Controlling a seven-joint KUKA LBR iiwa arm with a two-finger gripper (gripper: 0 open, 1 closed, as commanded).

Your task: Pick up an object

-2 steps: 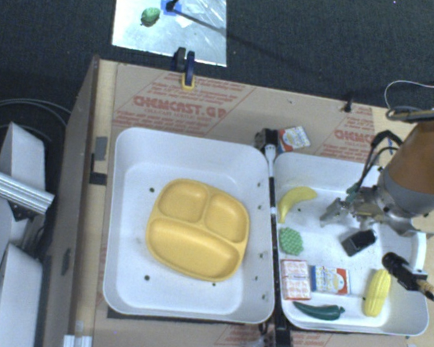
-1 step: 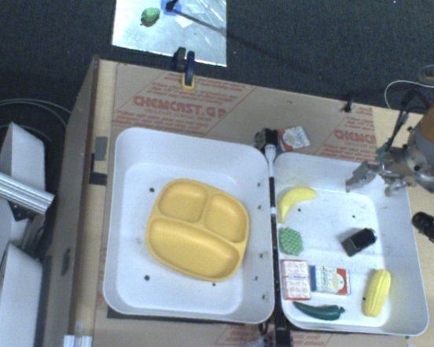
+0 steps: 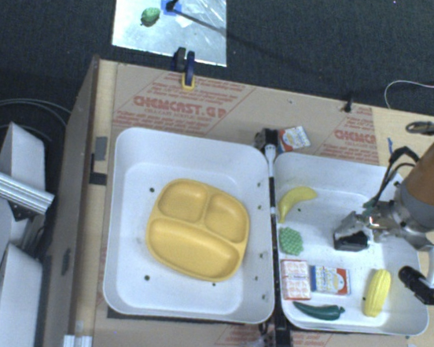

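Object to pick up: none looks lifted yet. The grey two-finger gripper (image 3: 351, 236) sits low inside the shallow white right bin (image 3: 412, 320). Left of the gripper lie a yellow plastic banana (image 3: 297, 201) and a green knobbly piece (image 3: 291, 240). A yellow corn cob (image 3: 377, 291) lies below-right of it. Whether the gripper is released or clenched, I cannot tell. Grasping and lifting both seem left.

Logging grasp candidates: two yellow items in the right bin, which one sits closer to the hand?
The banana, curved, at the bin's upper left, looks slightly closer to the hand. The corn cob lies straight, lower right.
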